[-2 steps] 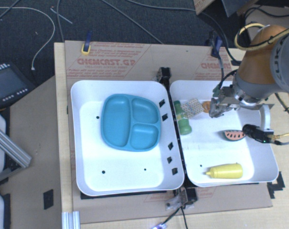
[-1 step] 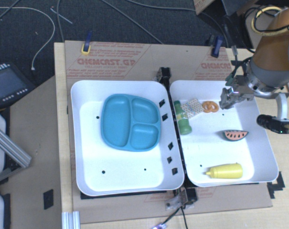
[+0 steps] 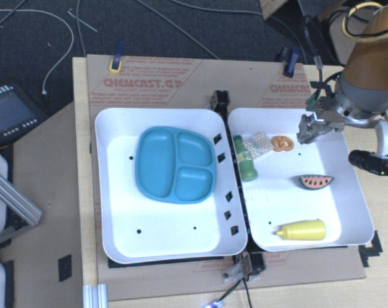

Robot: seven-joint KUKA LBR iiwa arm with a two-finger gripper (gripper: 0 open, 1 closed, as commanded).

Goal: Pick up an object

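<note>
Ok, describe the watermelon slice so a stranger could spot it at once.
Look in the right bin, along its right half. The watermelon slice lies there, above the yellow bottle. It alone is a red half-moon with dark seeds and a green rind.

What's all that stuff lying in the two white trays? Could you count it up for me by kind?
Blue divided plate: 1
Green bottle: 1
Speckled wrapped piece: 1
Pretzel: 1
Watermelon slice: 1
Yellow mustard bottle: 1
Total: 6 — the plate in the left bin, the other five in the right bin.
</note>
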